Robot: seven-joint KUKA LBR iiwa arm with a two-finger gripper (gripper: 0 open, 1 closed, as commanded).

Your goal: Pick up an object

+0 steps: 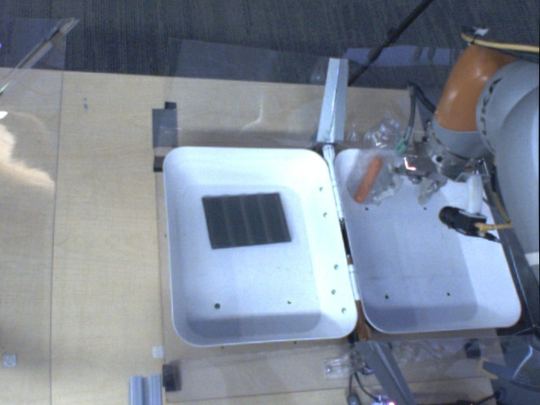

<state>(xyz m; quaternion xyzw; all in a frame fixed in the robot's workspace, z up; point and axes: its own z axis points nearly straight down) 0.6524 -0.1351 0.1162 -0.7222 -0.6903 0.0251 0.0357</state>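
The arm (pixel 506 108) reaches in from the right edge of the frame, and its jaws hang low over the upper left corner of the right bin (pixel 439 319). An orange stick (pixel 367 180) lies there, tilted and close to the wall that divides the bins. It is the nearest thing to the jaws, so it is probably what they mean to take. The tip of the arm is too cluttered to tell whether the jaws are open or closed, or whether they touch the stick. Nothing can be seen gripped between them.

A scrap of crumpled clear plastic (pixel 381 133) sits just above that corner, at the bin's rim. In the left bin (pixel 177 226) a dark ribbed mat (pixel 246 220) lies flat, well apart from the arm.

Both bins rest side by side on a pale wooden bench (pixel 84 251). A metal post (pixel 333 99) stands at the top of their shared edge. Dark carpet (pixel 211 15) runs along the top of the frame.
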